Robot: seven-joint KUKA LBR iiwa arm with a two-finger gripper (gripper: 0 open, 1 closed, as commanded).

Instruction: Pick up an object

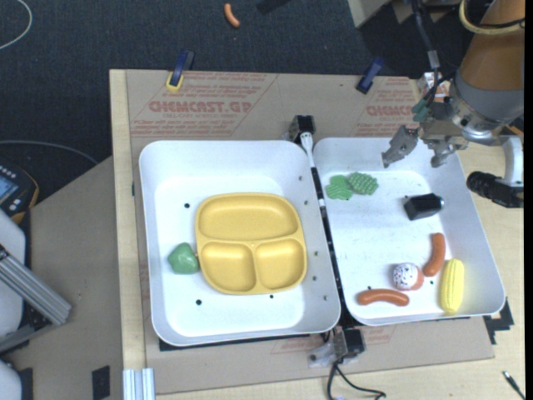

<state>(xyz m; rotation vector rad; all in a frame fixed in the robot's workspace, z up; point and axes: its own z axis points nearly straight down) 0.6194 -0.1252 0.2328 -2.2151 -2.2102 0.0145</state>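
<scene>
Over the far end of the right bin (479, 223), the jaws (420, 144) are seen spread apart, with nothing between the two fingers. One finger (398, 150) is angled toward the bin's far left corner, and the other hangs near the far right rim. Just below the jaws, on the bin floor, a small black block (423, 206) is found, apart from both fingers. To its left, two green leafy pieces (351, 186) are laid touching each other, close to the divider between the bins.

Nearer the front of the same bin, an orange sausage (434, 254) is set upright along the slant, with a yellow corn cob (451, 285) just beside it on the right. A speckled white ball (405, 276) is placed against the sausage's lower end, and a second sausage (383, 297) is stretched flat in front of the ball.

The left bin (158, 223) is occupied by a yellow divided plate (250, 242), with a green lump (183, 258) touching its left edge. Both bins are carried on a cardboard-covered worktop (250, 102), to which two clamps are fixed at the far edge.
</scene>
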